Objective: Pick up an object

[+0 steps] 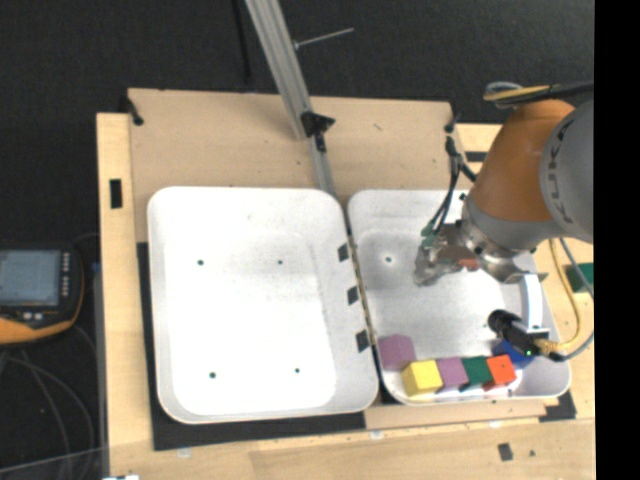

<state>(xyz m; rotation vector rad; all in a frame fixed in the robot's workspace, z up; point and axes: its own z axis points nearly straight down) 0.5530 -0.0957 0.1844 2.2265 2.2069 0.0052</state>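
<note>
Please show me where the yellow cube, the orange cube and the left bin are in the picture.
yellow cube (422, 376): camera view, its top face.
orange cube (500, 370): camera view, its top face.
left bin (245, 303): camera view, its bare floor.

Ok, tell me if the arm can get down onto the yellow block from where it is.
Probably yes. The yellow block lies uncovered in the right bin, the gripper hanging above the same bin. The near rim and the purple block touching it may crowd the fingers.
</note>
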